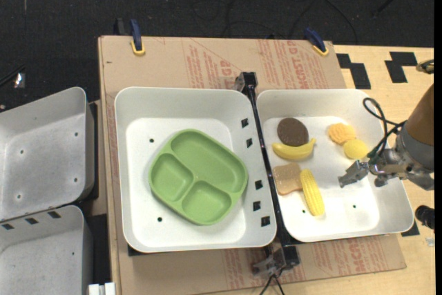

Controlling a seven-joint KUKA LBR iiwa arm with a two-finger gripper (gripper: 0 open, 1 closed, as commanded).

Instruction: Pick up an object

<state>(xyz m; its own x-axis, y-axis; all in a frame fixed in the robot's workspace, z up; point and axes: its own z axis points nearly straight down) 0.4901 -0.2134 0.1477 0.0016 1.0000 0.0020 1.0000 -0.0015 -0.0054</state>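
The right bin (pixel 359 221) holds a brown round cookie (pixel 293 130), a yellow banana (pixel 293 150), an orange ridged piece (pixel 340 132), a yellow lemon (pixel 356 148), a slice of toast (pixel 287 179) and a corn cob (pixel 312 193). My gripper (pixel 366 176) hangs over the right part of this bin, just below and to the right of the lemon. It is open, with only white bin floor showing between its fingers. One finger (pixel 351 175) points left toward the corn, well apart from it.
A green three-compartment plate (pixel 198 176) lies in the left bin (pixel 138 121). The bins meet at a black-clipped divider (pixel 261 162). A black cable (pixel 376 114) loops over the right bin's far right wall. Bare floor lies at the right bin's front.
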